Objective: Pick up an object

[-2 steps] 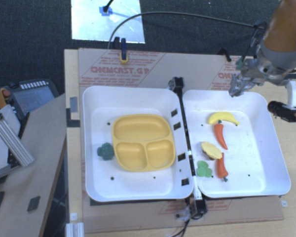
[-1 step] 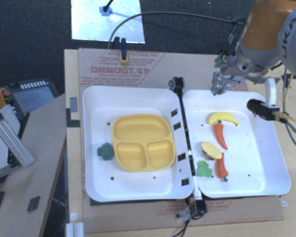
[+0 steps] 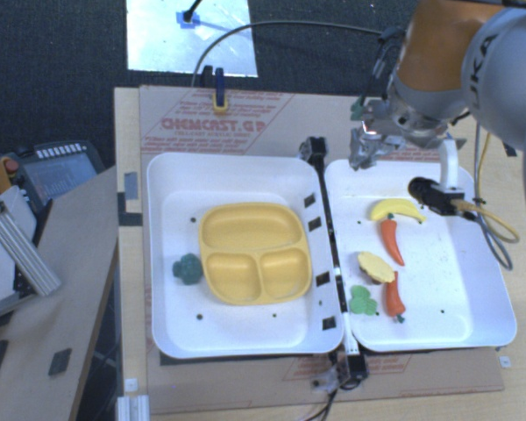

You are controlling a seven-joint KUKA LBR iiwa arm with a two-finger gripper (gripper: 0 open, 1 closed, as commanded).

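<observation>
Green broccoli low in right bin; gripper above far rim, touching nothing, spread impossible to tell.

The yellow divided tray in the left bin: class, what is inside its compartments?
The yellow tray shows three bare compartments. A green broccoli piece lies beside it on the bin floor. What is under the tray is covered.

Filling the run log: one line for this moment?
gripper above right bin's far edge | holding nothing visible | banana, carrots, broccoli in bin
</observation>
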